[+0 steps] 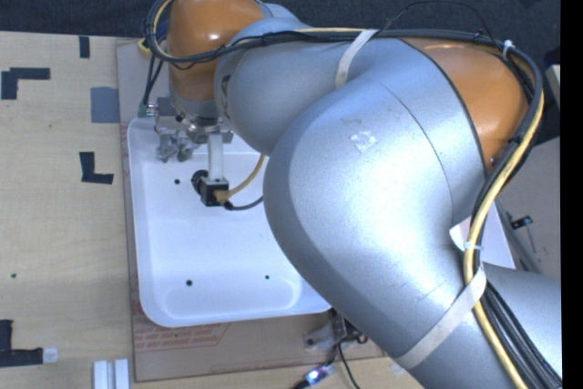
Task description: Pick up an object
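One gripper is seen low over the white bin, near the corner at the upper left of the view and close to the rim. Whether it is open or closed cannot be told. The object to be picked is judged to lie beneath it, hidden by the wrist, so its weight and stiffness cannot be read. A gentle hold across its middle is advised. Much of the bin is covered by the grey arm.

Fixed overhead cam, slanted down on bin, arm close at right
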